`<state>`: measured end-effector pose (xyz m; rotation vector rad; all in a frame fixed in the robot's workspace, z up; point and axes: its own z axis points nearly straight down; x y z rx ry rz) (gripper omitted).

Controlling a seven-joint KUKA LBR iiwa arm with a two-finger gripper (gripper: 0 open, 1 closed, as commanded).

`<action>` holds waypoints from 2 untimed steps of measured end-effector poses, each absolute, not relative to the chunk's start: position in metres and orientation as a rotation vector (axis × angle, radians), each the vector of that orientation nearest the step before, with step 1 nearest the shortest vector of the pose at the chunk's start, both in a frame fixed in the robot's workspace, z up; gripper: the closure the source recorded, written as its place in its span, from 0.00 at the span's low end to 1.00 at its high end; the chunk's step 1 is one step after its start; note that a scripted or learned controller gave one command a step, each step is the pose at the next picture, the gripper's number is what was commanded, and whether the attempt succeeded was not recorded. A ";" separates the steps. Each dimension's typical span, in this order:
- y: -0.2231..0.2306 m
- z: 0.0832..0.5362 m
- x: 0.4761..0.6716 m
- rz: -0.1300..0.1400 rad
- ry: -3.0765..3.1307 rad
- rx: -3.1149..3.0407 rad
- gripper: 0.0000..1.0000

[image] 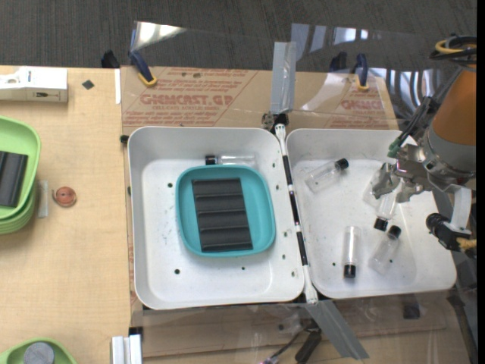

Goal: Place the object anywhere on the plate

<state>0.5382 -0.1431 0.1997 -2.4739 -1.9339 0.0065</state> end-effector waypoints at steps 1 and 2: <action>-0.062 0.214 0.514 0.006 -2.039 -2.387 1.00; 0.016 0.190 0.510 0.005 -2.359 -2.072 1.00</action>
